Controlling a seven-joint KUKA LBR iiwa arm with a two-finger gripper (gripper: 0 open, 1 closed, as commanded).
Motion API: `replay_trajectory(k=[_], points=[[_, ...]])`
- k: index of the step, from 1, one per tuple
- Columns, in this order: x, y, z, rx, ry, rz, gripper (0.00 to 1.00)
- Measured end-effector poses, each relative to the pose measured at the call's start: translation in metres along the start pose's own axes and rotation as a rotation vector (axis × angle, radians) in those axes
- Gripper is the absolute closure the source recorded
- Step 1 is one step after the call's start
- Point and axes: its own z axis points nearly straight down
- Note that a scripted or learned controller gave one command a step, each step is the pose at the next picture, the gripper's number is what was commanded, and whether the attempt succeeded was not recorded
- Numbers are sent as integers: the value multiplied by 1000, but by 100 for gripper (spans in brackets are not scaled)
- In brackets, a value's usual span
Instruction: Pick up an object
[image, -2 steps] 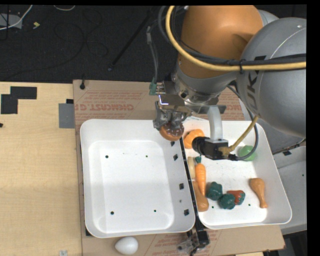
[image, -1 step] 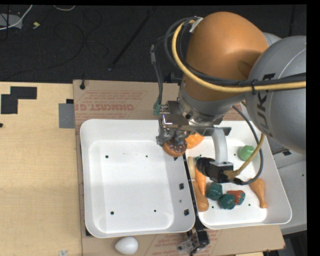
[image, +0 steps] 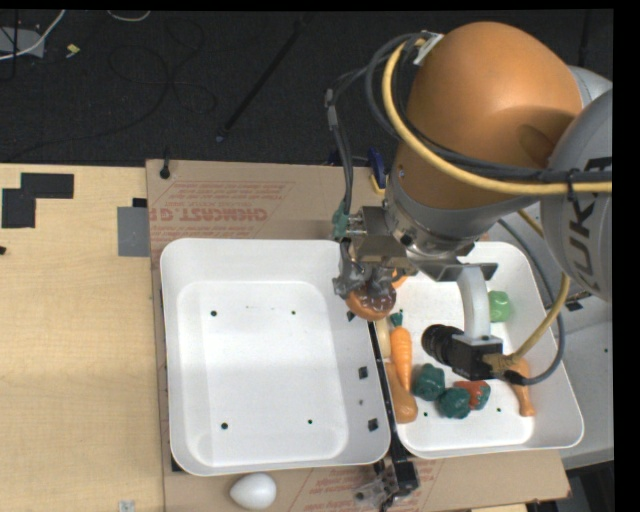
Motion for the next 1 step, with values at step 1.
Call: replay_trajectory(k=[1], points=[[-64,-28,33,7,-2,3,100]])
